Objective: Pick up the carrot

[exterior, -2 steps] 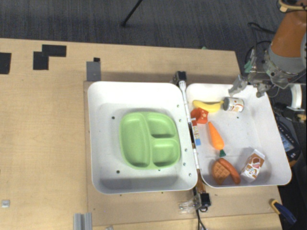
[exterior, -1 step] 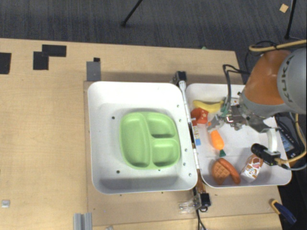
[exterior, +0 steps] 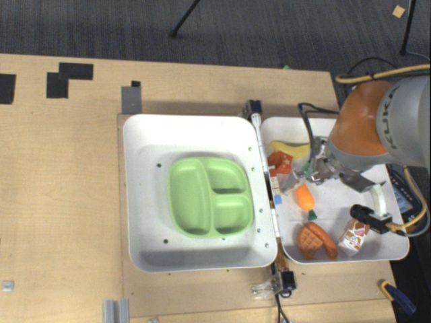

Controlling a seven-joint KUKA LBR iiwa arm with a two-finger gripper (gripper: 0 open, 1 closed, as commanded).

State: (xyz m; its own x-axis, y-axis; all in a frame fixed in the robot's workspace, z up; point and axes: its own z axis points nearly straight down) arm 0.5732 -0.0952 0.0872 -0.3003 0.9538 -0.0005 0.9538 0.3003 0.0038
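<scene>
Fingers' spread cannot be told on the gripper (exterior: 311, 172), just beside the carrot (exterior: 305, 196) near the right bin's (exterior: 397, 249) left edge; best centre across the carrot's width before closing.

bare floor rings carrot (exterior: 305, 197); waffle (exterior: 311, 238) near.

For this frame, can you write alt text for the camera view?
The pincer hangs just above the carrot in the right bin, which also holds a banana, waffle, sausage and small carton. The left bin holds a green divided plate.
</scene>
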